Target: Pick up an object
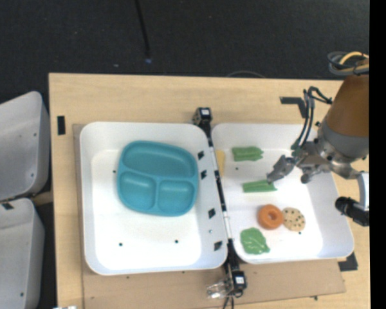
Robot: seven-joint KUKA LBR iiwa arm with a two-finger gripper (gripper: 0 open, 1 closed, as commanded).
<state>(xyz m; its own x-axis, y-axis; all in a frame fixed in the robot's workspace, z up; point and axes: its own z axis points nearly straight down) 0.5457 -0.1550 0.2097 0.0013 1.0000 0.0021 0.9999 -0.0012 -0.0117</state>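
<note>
— Nothing is lifted yet, as far as we can see: all five pieces lie flat in the right bin (331, 234).

— Where do we stand, then?

— Our gripper (275, 174) hangs just above the near end of the green strip (258, 186), maybe touching it. We can't tell how its grip is set; the tip is a dark blur from this height.

— So the strip is our target?

— We judge so. It is small, thin, flat and green, lying near the middle of the bin. The green block (247, 153) sits above it in the view, the orange ring (269, 216) and the cookie (293, 219) below, and the green leaf (253, 241) lower left.

— What is left?

— The whole pick: close on it, then raise it. The blue tray (158, 177) in the left bin (106, 250) plays no part.
</note>
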